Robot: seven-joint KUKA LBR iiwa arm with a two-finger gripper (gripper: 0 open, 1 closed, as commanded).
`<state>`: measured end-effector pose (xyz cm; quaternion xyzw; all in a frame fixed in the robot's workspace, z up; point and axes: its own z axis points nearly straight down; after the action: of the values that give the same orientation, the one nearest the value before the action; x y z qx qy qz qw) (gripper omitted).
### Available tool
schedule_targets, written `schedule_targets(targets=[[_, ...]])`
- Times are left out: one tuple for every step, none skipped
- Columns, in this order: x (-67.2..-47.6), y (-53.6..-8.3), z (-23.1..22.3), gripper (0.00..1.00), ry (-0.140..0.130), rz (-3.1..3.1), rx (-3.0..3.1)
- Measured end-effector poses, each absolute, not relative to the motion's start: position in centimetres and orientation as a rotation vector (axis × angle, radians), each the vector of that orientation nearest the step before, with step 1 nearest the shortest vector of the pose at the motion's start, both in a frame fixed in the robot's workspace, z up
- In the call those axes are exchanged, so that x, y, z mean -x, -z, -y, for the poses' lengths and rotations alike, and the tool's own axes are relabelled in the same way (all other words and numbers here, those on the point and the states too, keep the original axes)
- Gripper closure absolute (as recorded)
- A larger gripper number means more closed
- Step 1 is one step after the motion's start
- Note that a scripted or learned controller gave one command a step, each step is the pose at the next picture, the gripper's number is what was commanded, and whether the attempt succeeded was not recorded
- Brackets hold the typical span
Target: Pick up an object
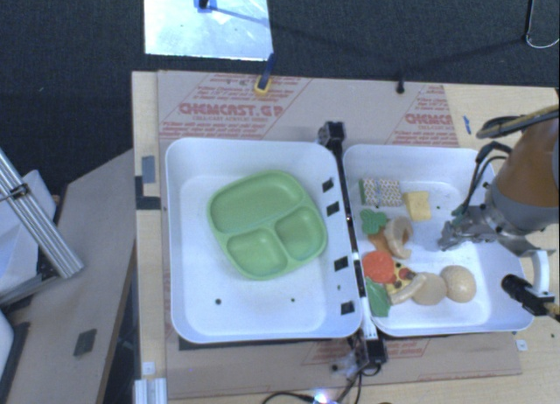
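Note:
The right bin (455, 170) holds several toy foods. A speckled block (381, 191) and a yellow cheese wedge (418, 205) lie at its back left. Below them are a green broccoli piece (374, 219) and a beige curved piece (399, 234). Near the front lie a red tomato (379, 266), a pizza slice (402, 285), a green leaf (380, 299), a tan bread piece (429, 289) and a round bun (458, 282). My gripper (453, 234) hangs low over the bin's bare middle, right of the beige piece and behind the bun, with nothing seen in it.
The left bin (188, 306) holds a green divided plate (267, 223). A black-clipped divider (346, 219) separates the bins. My arm (529, 175) reaches in across the right bin's right rim. Cardboard (236, 109) lies under both bins.

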<state>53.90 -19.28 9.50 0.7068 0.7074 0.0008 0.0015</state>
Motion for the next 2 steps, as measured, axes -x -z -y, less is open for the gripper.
schedule_targets(targets=[[-54.0,-15.6,20.1,1.0,-0.004,-2.218,-2.215],[-53.9,-20.0,20.2,1.0,-0.004,-2.222,-2.213]])
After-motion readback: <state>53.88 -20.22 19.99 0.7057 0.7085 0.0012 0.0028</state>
